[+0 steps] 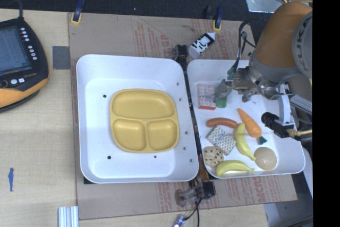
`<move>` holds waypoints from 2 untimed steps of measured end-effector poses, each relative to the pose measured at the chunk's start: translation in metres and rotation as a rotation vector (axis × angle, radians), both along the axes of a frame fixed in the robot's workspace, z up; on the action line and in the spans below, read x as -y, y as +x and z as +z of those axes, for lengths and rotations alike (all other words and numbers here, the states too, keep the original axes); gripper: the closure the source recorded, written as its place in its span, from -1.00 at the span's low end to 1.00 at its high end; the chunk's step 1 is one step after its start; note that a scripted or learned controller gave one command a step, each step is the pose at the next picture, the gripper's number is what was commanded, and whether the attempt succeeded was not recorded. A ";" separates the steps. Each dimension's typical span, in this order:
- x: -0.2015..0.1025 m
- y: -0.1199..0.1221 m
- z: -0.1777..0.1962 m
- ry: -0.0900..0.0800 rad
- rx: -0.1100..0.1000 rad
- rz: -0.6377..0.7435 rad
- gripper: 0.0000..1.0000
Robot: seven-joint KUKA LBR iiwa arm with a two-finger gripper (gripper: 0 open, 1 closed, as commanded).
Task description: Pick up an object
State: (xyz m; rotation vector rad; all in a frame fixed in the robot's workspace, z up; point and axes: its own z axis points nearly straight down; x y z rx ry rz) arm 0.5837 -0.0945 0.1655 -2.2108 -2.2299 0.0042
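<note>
The right bin point(297, 167) holds several play-food items. Among them are a pale pink packet point(206, 95), a red-brown sausage point(222, 122), an orange carrot point(249, 123), two yellow bananas point(244, 143) point(234, 168), a checkered packet point(222, 140), a round cookie point(212, 156) and a tan ball-shaped item point(265, 158). My gripper point(223, 92) hangs over the bin's upper left part, just right of the pink packet and above the sausage. A small green piece point(221, 97) shows at its tip; whether it is held is unclear.
The left bin point(90, 114) carries a yellow divided plate point(144, 119). A handheld pendant point(18, 64) lies at the far left of the bench. Blue clamps point(77, 10) point(217, 18) pin the cardboard at the back. The arm's grey and orange body point(284, 34) looms over the right bin's far right corner.
</note>
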 end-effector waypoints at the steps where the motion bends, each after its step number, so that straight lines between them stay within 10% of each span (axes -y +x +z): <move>1: 0.062 -0.019 -0.047 -0.001 -0.004 -0.005 -1.00; 2: 0.071 -0.035 -0.069 -0.002 0.012 0.000 -1.00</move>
